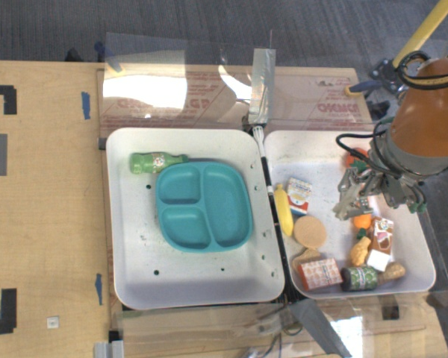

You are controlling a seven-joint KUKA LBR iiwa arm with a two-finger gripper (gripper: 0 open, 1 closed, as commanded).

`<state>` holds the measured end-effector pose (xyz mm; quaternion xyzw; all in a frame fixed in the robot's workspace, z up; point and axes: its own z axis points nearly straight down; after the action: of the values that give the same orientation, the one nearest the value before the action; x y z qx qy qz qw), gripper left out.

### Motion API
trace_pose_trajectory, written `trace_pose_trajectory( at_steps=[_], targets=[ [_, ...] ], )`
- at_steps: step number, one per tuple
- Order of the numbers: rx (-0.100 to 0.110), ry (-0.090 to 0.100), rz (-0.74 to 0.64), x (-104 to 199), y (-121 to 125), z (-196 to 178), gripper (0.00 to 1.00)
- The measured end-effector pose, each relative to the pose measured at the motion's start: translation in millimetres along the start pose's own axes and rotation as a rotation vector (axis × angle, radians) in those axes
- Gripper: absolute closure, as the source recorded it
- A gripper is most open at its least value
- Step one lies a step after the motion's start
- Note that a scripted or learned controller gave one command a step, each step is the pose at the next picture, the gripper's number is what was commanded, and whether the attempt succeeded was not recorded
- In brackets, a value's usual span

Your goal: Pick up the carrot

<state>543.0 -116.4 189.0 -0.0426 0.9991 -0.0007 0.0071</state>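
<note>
We count two white bins side by side on the counter (45, 200). The left bin (127, 274) holds one teal divided plate (205, 205) and one green bottle (153, 162) at its far left corner. The right bin (313, 148) holds a cluster of small toy foods: one yellow banana (283, 209), one round tan disc (310, 232), one dark bottle (361, 278). The carrot (363, 220), orange, lies right of centre in the right bin, directly below the claw (356, 195). The arm (425, 118) comes in from the right, wrist angled down-left. Claw state: we cannot tell.
</note>
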Motion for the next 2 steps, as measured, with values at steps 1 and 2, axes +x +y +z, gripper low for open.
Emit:
trace_pose_trajectory(
  at_steps=[1, 2],
  targets=[
    [0.004, -0.002, -0.101, 1.6, -52.2, -180.0, 1.0],
    [-0.004, 0.012, -0.358, 20.2, -106.1, -88.5, 1.0]
  ],
)
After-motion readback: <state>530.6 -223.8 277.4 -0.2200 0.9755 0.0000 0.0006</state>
